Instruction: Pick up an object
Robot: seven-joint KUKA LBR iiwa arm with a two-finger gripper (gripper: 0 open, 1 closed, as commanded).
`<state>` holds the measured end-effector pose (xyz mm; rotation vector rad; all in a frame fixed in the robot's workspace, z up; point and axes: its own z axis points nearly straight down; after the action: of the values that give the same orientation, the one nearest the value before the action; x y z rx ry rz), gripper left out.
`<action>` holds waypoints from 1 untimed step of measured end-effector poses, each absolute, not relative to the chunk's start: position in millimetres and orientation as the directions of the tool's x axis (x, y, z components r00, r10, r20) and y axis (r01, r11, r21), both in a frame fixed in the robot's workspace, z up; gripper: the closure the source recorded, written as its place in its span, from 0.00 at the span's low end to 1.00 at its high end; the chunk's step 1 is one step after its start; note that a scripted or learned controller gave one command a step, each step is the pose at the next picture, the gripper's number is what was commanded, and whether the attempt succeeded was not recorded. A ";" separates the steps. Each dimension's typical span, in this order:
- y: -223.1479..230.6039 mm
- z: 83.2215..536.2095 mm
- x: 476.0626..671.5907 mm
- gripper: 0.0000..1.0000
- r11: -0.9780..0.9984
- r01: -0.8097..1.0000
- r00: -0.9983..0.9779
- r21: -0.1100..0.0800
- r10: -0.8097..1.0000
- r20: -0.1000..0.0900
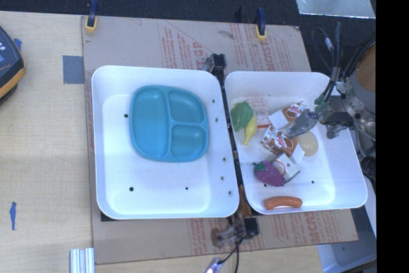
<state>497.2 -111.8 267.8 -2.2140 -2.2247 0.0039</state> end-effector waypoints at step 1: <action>-138.0 91.0 520.5 0.00 0.005 1.000 -0.005 -0.004 1.000 -0.001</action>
<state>520.5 -138.0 91.0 -2.2142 -2.2252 0.0054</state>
